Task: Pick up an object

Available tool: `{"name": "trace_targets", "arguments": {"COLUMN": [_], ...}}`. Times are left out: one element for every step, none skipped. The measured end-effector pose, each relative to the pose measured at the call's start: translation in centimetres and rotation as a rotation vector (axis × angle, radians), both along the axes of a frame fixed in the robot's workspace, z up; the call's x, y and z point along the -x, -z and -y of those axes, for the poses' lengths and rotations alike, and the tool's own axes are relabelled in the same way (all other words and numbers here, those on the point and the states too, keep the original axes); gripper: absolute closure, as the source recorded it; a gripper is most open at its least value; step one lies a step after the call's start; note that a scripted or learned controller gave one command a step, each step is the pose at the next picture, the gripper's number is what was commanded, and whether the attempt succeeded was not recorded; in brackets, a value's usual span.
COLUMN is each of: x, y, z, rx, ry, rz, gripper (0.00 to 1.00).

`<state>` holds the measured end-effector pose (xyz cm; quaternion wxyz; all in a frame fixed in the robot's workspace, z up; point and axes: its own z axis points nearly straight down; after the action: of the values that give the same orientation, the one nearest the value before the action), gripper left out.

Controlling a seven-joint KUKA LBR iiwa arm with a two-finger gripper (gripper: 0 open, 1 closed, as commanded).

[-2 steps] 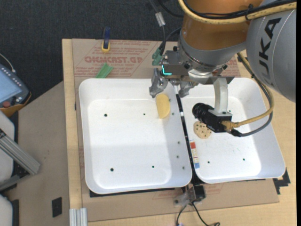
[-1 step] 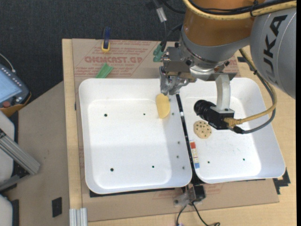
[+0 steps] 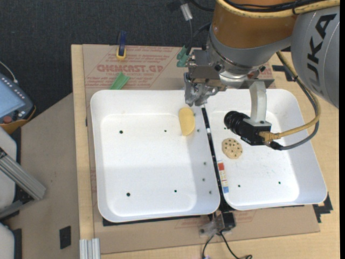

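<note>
While you size up this try, start at the near edge of the bench: both white bins sit side by side on the cardboard sheet (image 3: 135, 61), and the near halves of them hold nothing worth reaching for. Moving back, the right bin (image 3: 302, 188) holds a round speckled cookie (image 3: 232, 148), with a small striped marker (image 3: 222, 177) lying along the shared rims. The left bin (image 3: 108, 188) holds one pale yellow piece (image 3: 186, 121) near its far right corner, close against the divider.

Farther back, the gripper (image 3: 195, 97) hangs just beyond that yellow piece, nearly touching its far end. You cannot tell from here how its fingers stand, and nothing is seen held in them. A black camera unit (image 3: 245, 127) on the wrist overhangs the right bin beside the cookie.

The yellow piece looks like the likeliest target. To do this step well, you would want the gripper centred over the piece's middle, not its far tip, and lined across its narrow width. Keep clear of the bin wall, since the piece lies so close to it that a finger could catch the rim on the way down.
</note>
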<state>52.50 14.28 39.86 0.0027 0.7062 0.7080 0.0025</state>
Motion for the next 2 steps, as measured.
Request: {"name": "trace_targets", "arguments": {"x": [0.0,-0.1], "y": [-1.0,-2.0], "z": [-0.1,-0.1], "rx": [0.0,0.0], "ry": [-0.001,-0.002], "rz": [0.002,0.004], "gripper": [1.0,1.0]}}
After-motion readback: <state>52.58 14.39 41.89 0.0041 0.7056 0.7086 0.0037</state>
